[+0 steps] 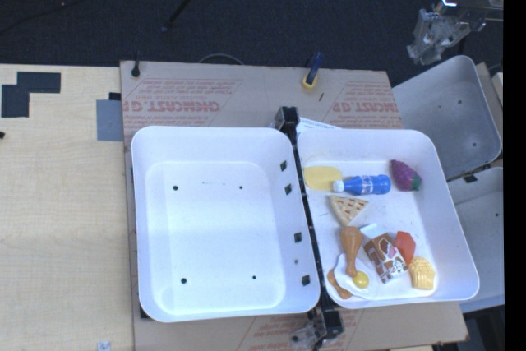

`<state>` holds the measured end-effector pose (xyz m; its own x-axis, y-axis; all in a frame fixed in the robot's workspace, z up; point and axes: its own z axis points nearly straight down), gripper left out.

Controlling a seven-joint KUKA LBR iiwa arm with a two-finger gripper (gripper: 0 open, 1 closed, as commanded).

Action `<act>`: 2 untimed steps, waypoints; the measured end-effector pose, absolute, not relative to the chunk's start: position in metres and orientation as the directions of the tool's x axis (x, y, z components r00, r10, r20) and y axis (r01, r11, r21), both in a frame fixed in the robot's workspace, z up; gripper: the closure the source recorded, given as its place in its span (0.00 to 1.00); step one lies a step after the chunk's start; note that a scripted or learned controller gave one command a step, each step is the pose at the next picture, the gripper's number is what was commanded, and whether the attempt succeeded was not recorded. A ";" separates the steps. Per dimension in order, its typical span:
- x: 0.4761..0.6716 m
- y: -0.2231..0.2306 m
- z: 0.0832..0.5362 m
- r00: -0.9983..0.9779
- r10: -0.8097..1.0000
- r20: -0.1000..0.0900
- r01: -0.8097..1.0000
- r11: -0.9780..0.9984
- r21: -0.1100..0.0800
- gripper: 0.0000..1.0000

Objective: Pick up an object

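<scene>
End effector, grip state unclear, hangs well clear of the right white bin, likely before choosing among its plastic toy foods

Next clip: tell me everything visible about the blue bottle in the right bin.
The blue bottle is a small toy, plastic by its look, with a blue body, a white band around its middle and a white cap. It lies on its side on the floor of the right bin, near the far end, cap pointing toward the divider. Its cap end meets a yellow piece; a waffle wedge lies just in front of it. Nothing grips it.
</scene>
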<state>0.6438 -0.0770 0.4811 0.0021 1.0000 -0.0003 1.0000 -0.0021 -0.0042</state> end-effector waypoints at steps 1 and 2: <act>0.644 -0.122 0.485 0.001 1.000 0.000 1.000 -0.001 -0.001 1.00; 0.644 -0.163 0.484 0.001 1.000 -0.001 1.000 -0.001 -0.001 1.00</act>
